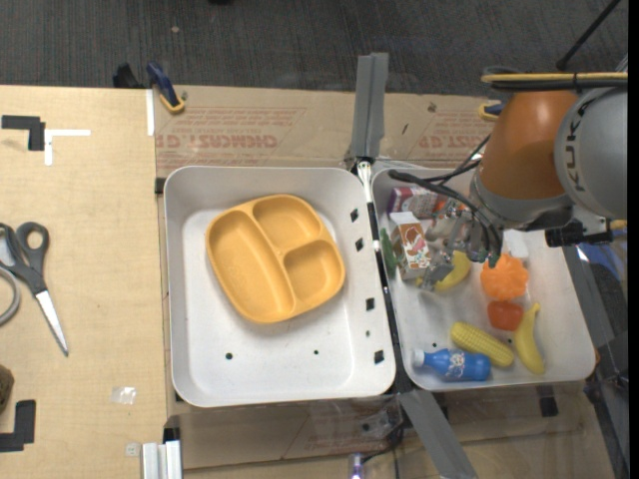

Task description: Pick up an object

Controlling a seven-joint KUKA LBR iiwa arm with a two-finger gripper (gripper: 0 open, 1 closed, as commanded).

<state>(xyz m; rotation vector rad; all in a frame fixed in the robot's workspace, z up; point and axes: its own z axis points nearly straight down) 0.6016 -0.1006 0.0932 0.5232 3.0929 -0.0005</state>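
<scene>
Nearest the camera, at the 6 o'clock edge of the right bin [584, 367], a blue bottle [454, 365] lies on its side with its white cap pointing toward 9 o'clock. Just beyond it, toward 1 o'clock, lies a yellow corn cob [482, 342], and beside that, toward 3 o'clock, a banana [527, 340] rests along the bin's wall. A red piece [504, 314] touches the banana's upper end; an orange toy [504, 277] sits directly at 12 o'clock from the red piece.

Gripper [446, 257] — lowered into the upper half of the right bin, at 9 o'clock from the orange toy. It sits amid a cluster of items: a small carton [411, 247] with a red-and-white printed face at its 9 o'clock side, and a second yellow banana-like piece [454, 273] just below it at 6 o'clock. Whether the fingers are spread or closed cannot be told, as the wrist and cables cover them. Grey arm [599, 158] with orange band [524, 148] enters from 3 o'clock.

Left bin [190, 367] — holds a yellow divided plate [275, 257], three compartments, lying flat near the bin's centre and tilted toward 11 o'clock.

On the wooden bench [80, 367], well apart at 9 o'clock, lie grey-handled scissors [38, 277] with the blades pointing toward 5 o'clock.
</scene>
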